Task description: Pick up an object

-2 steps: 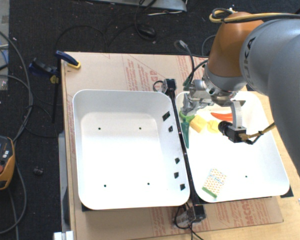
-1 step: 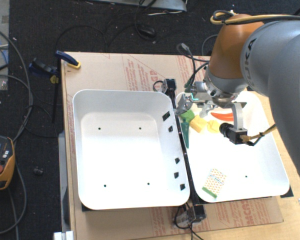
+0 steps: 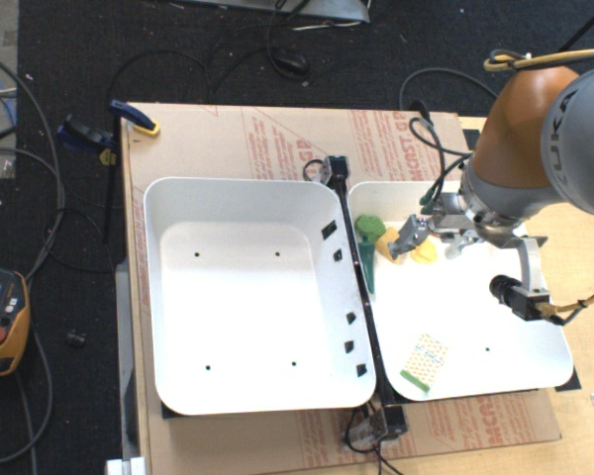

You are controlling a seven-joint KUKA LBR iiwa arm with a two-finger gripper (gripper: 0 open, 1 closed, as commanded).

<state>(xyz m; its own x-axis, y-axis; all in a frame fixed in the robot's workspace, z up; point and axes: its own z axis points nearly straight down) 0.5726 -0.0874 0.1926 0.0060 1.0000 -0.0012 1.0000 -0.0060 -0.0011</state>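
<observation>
The right bin (image 3: 535, 359) holds several small objects. A green lumpy object (image 3: 368, 229) lies near its upper left corner, with a thin green strip (image 3: 365, 268) below it along the left wall. Next to them a yellow object (image 3: 425, 253) rests on the bin floor. A pale speckled packet with a green end (image 3: 423, 360) lies near the front edge. My gripper (image 3: 408, 240) reaches in from the right and hangs low over the left edge of the yellow object, just right of the green lumpy one. Nothing can be seen held in it.
The left bin (image 3: 178, 206) stands beside the right one, with a black divider (image 3: 356, 285) between them. The grey and orange arm (image 3: 530, 137) covers the right bin's upper right. A black fitting (image 3: 512, 296) on a bracket hangs over the bin's right side.
</observation>
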